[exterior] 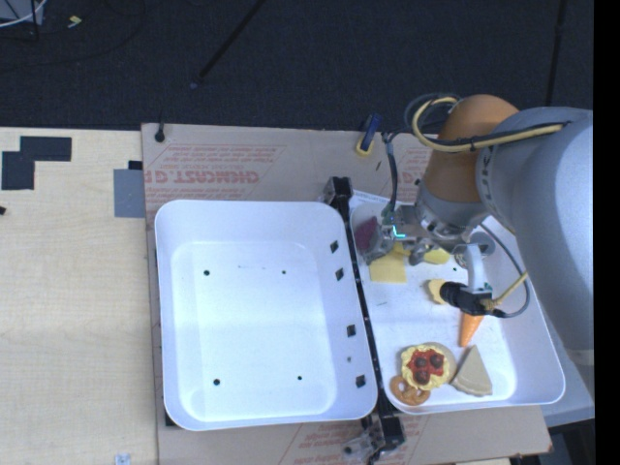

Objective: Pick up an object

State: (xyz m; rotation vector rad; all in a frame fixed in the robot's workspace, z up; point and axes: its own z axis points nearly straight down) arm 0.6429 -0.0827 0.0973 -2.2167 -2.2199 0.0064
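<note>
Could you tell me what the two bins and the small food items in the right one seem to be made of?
The left bin and right bin look like smooth moulded white plastic with a soft sheen. The pizza, sandwich wedge, carrot and cheese slice look like matte toy plastic, evenly coloured, though rubber is possible.

A robotics lab: a large grey robot arm [542, 201] reaches over two shallow white plastic bins [184, 395] on a pale wooden surface [68, 308], loose cables behind.

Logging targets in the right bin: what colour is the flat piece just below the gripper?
Pale yellow, a flat cheese-like piece under the gripper; seen in the camera view.
</note>
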